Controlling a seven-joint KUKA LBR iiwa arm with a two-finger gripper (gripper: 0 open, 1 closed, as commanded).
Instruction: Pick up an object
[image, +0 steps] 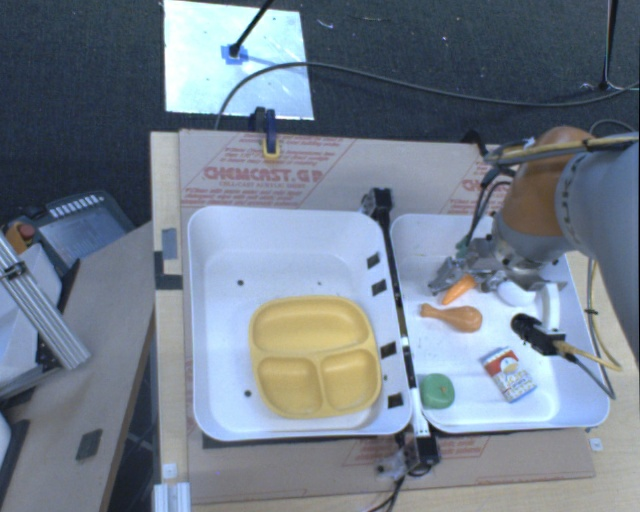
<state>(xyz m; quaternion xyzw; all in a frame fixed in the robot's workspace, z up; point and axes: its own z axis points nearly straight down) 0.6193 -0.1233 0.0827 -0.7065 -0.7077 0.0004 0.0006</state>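
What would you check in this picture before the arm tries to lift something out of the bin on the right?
1. Gripper is over the right bin: ok.
2. A target lies close: the orange carrot sits right at the gripper: ok.
3. Carrot between the fingers: cannot tell.
4. Neighbours stand apart from the carrot: the tan drumstick lies just below it, close: not ok.
5. Green round piece and small box are out of the way: ok.
6. Yellow divided tray in the left bin is far from the arm: ok.
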